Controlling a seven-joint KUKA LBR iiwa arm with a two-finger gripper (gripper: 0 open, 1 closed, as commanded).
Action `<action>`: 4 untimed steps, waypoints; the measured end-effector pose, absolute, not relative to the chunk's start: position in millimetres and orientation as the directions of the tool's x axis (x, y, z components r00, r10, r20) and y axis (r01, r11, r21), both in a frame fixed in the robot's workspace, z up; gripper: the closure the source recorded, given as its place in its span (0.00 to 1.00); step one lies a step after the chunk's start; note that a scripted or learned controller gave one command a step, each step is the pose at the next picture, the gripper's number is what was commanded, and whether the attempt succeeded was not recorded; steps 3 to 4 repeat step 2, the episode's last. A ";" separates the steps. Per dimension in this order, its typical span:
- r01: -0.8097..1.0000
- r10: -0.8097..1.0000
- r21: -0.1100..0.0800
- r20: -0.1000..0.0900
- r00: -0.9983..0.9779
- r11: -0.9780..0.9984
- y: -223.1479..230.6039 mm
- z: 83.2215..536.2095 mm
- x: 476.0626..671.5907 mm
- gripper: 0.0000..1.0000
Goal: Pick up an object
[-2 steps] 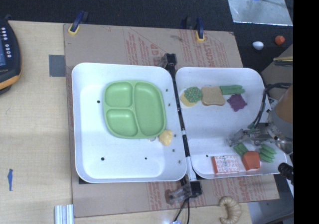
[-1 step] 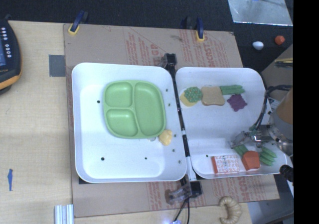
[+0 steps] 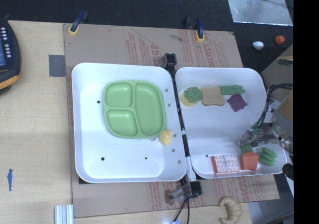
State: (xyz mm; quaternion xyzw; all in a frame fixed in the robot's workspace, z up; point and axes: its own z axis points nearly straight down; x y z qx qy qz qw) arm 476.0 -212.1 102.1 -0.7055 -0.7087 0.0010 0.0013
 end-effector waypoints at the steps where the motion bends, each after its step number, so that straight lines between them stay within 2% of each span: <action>1: 1.000 1.000 -0.001 0.000 -0.010 0.010 -133.0 122.5 501.0 1.00; 2: 1.000 1.000 0.004 0.001 -0.010 0.010 -39.7 195.3 542.3 1.00; 4: 1.000 1.000 0.004 0.001 -0.010 0.010 -39.7 195.3 542.3 1.00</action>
